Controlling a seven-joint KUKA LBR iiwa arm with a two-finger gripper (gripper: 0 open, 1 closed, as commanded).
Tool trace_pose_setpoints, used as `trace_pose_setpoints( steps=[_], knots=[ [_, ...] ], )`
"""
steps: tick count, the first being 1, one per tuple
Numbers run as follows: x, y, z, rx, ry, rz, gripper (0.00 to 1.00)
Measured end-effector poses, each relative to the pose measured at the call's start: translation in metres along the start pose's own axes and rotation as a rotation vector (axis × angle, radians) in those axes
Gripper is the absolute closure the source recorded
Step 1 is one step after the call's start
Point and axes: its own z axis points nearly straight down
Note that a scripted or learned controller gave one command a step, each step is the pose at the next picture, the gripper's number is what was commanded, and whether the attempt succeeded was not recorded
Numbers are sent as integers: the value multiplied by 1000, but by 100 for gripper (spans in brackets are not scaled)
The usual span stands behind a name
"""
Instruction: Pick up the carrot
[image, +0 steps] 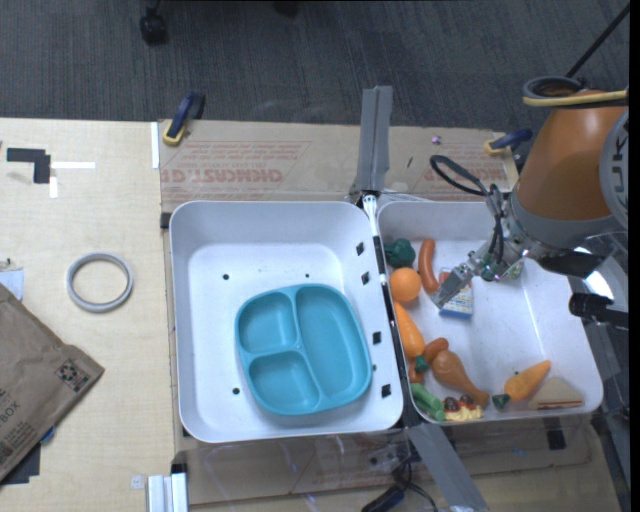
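Against the right bin's left wall lies the carrot, a long orange piece running down from just below an orange ball toward a tomato-like red piece; its lower end is partly hidden among neighbouring toys. Up and to the right, well apart from it, the gripper hangs above a small blue-and-white carton, and I cannot tell how its fingers are set, since they blur into that carton. The arm's orange band is cut off at the right edge. Bare white floor lies open in the bin's middle right. A blue divided plate sits in the left bin, on a cardboard-covered bench.
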Motion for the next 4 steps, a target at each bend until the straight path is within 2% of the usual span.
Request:
trace_pose_setpoints(
  steps=[1,2,3,4],
  knots=[
    [-3,-88,69,-1,1,-145,0],
    [32,-74,100,-1,2,17,0],
    [31,-74,91,-2,1,20,100],
    [82,-41,0,1,0,353,100]
  ],
)
